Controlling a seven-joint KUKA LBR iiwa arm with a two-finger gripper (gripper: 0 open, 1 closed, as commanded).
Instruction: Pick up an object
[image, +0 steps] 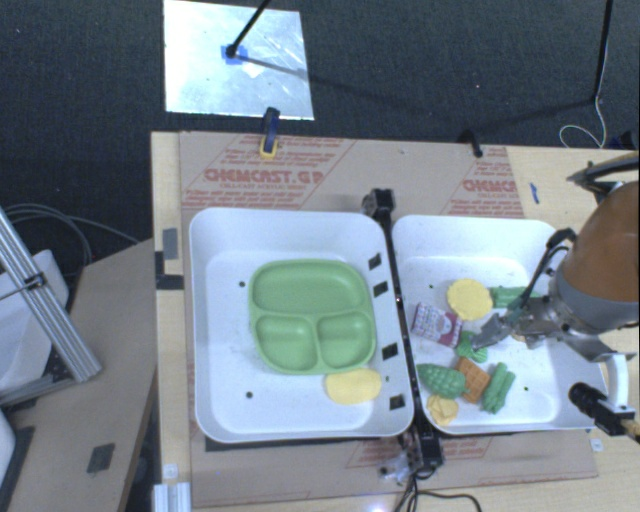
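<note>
The right bin (530, 240) holds several toy foods. Among them are a yellow disc (469, 298), a pink and white packet (435, 323), a bumpy green piece (438, 378), an orange piece (475, 378) and a dark green piece (497, 388). My gripper (490, 333) reaches in from the right and sits low over the middle of this pile. Its tip is just above a small green piece (468, 349), between the yellow disc and the orange piece. I see nothing lifted off the bin floor.
The left bin (215, 300) carries a green divided plate (308, 315), with a yellow piece (353, 386) near its front corner. A small yellow piece (442, 407) lies at the right bin's front wall. A black divider (392, 310) runs between the bins.
</note>
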